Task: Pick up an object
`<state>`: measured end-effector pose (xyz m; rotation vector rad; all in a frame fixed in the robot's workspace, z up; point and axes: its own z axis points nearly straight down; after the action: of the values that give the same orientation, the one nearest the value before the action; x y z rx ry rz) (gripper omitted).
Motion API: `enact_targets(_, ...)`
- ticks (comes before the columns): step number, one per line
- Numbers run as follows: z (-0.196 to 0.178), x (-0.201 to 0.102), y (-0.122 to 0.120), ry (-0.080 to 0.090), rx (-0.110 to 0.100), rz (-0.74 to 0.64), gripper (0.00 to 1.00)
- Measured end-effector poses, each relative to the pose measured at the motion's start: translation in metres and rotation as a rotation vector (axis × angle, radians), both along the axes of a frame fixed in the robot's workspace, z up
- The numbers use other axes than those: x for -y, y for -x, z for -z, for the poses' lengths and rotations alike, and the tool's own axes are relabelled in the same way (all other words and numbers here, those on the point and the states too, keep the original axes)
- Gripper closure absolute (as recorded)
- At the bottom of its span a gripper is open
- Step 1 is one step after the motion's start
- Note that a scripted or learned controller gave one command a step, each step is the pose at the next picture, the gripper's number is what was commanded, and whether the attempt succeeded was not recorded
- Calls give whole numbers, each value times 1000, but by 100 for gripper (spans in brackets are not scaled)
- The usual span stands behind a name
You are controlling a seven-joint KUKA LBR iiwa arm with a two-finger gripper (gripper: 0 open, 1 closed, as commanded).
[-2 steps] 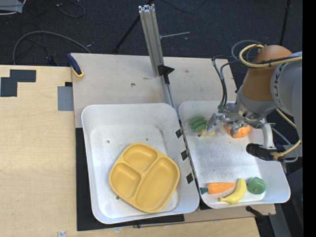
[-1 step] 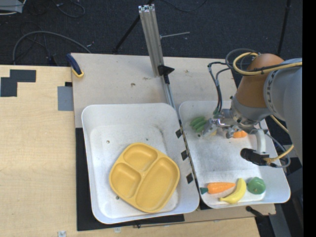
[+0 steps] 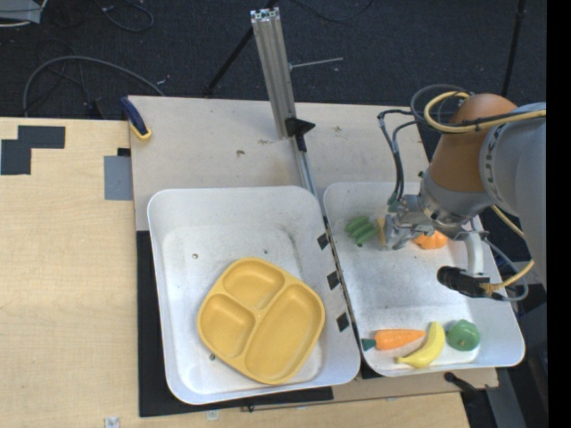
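My gripper (image 3: 398, 236) hangs low over the far part of the right bin (image 3: 406, 292). It sits between a small green toy vegetable (image 3: 360, 230) just to its left and a small orange object (image 3: 433, 240) just to its right, which the wrist partly hides. At the bin's near edge lie a toy carrot (image 3: 397, 338), a yellow banana (image 3: 426, 348) and a green apple (image 3: 462, 334).
A yellow divided plate (image 3: 260, 319) lies in the left bin (image 3: 178, 239). An aluminium post (image 3: 275, 69) rises behind the bins. Cables loop around the arm's wrist (image 3: 464, 163) at the right.
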<state>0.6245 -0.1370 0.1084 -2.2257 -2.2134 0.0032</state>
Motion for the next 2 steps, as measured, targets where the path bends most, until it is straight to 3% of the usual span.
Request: enact_targets(2, -123, -10, -5, 1, 7, -7, 100)
